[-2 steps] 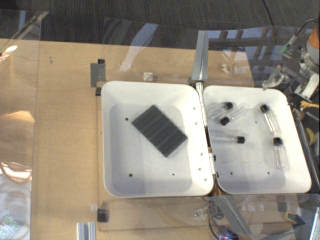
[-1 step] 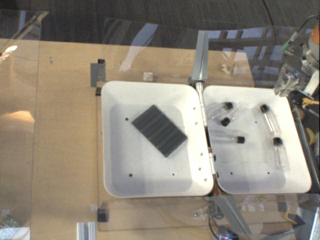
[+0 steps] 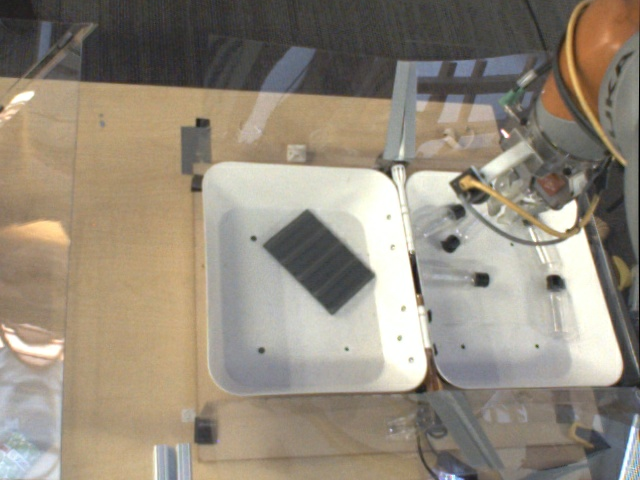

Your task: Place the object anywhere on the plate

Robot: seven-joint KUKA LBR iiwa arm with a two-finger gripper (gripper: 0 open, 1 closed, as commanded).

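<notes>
below the gripper, capped tubes.

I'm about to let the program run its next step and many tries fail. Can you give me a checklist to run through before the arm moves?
1. Dark ribbed plate lies flat in the left bin: ok.
2. Top of the plate is free to take an object: ok.
3. Clear tubes with black caps lie in the right bin, apart from each other: ok.
4. Claw is over the right bin's far corner: ok.
5. Object between the claw's tips: cannot tell.
6. Yellow cable hangs low over the tubes: not ok.
</notes>
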